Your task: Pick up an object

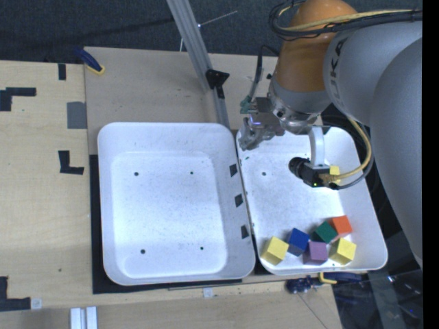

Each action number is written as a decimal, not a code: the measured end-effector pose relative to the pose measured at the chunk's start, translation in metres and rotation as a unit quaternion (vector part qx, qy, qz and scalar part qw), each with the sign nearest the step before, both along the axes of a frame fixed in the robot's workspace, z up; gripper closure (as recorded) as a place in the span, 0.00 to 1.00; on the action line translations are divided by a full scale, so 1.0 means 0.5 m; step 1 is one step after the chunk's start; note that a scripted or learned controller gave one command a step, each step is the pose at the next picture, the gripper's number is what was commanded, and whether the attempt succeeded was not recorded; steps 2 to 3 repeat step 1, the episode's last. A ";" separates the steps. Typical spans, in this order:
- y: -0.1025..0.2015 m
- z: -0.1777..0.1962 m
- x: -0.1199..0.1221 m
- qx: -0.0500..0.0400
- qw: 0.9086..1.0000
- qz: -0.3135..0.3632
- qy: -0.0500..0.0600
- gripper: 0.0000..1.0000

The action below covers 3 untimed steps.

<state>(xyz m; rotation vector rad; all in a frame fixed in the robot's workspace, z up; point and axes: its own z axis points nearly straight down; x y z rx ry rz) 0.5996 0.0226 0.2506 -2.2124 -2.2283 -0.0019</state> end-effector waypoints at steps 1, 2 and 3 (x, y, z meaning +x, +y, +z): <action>0.099 0.006 0.033 0.000 1.000 0.000 0.000 1.00; 0.099 0.006 0.033 0.000 1.000 0.000 0.000 1.00; 0.099 0.006 0.033 0.000 1.000 0.000 0.000 1.00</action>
